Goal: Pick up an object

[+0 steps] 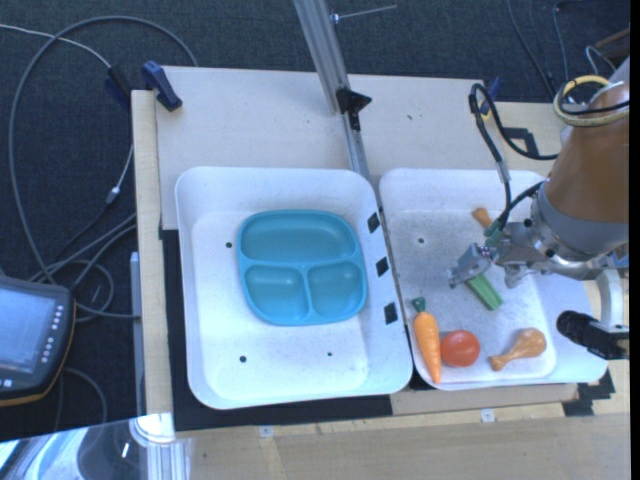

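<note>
Gripper (470, 269) hangs low in the right bin (430, 193), its grey fingers pointing toward the bin's middle; whether they are apart or together cannot be told from this angle. Nothing shows between them, so the pick looks to be at the approach step. Nearest target is the green stick (486, 292), lying just beside and slightly below the fingertips. Farther below sit the red tomato (460, 348), the carrot (427, 340) to its left and the drumstick (520, 347) to its right. A small orange piece (483, 217) lies just above. Next, the fingers would need to straddle the green stick and close. Well apart, the left bin (200, 268) holds a blue divided plate (300, 266).
</note>
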Robot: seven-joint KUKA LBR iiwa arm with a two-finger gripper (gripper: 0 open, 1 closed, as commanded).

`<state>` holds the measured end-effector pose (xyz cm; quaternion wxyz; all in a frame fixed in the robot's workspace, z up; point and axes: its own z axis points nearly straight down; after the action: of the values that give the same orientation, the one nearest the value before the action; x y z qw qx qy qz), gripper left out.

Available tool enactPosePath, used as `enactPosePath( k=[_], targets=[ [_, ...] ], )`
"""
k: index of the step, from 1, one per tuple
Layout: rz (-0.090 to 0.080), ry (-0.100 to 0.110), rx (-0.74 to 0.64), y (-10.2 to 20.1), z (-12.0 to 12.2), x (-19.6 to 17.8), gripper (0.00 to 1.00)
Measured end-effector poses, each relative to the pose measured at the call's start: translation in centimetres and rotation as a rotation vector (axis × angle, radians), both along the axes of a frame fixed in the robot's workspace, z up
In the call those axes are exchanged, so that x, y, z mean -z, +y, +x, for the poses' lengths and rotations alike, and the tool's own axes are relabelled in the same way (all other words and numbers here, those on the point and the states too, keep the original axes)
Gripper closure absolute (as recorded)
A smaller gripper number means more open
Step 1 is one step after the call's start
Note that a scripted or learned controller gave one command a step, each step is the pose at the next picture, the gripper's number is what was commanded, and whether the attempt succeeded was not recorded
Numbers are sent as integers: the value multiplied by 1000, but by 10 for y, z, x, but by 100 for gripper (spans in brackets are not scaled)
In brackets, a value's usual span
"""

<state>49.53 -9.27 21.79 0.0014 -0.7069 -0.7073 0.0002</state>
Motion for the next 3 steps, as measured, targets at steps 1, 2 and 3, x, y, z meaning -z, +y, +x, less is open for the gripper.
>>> enactPosePath(
  k=[1,2,3],
  targets=[
    [0,-1,0,0,0,0,0],
    [1,7,1,-1,-3,63,0],
    [1,6,0,5,-1,125,0]
  ],
)
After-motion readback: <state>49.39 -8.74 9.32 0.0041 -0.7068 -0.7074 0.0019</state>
